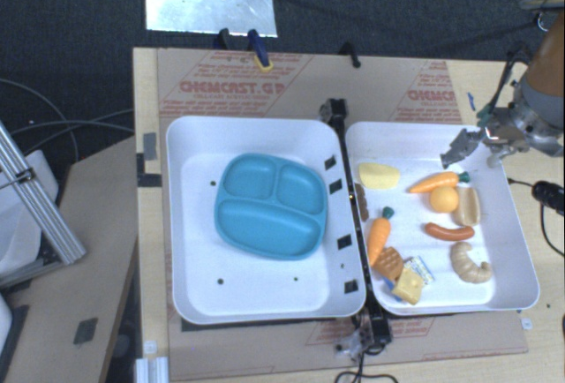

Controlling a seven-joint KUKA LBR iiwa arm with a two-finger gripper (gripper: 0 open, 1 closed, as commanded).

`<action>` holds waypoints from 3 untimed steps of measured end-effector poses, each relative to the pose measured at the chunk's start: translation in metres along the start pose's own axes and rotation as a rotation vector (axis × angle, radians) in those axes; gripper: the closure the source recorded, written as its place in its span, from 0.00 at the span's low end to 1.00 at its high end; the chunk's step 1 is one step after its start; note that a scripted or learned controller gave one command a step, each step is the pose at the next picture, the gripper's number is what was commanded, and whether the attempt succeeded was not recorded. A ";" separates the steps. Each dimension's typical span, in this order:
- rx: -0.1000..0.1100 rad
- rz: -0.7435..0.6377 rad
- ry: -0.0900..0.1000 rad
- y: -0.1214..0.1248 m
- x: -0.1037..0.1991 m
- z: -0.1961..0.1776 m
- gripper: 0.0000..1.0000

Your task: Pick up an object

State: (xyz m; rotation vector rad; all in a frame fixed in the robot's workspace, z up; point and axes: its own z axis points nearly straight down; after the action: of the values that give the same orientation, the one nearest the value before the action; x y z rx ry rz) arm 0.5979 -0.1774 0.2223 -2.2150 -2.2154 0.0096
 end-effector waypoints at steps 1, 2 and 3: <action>-0.012 -0.003 -0.002 0.003 0.000 -0.008 0.00; -0.010 -0.002 -0.002 0.001 0.003 0.034 0.00; -0.009 -0.001 -0.002 0.003 0.001 0.076 0.00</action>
State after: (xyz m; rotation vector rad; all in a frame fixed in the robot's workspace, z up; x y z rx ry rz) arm 0.6006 -0.1765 0.1462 -2.2192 -2.2221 0.0016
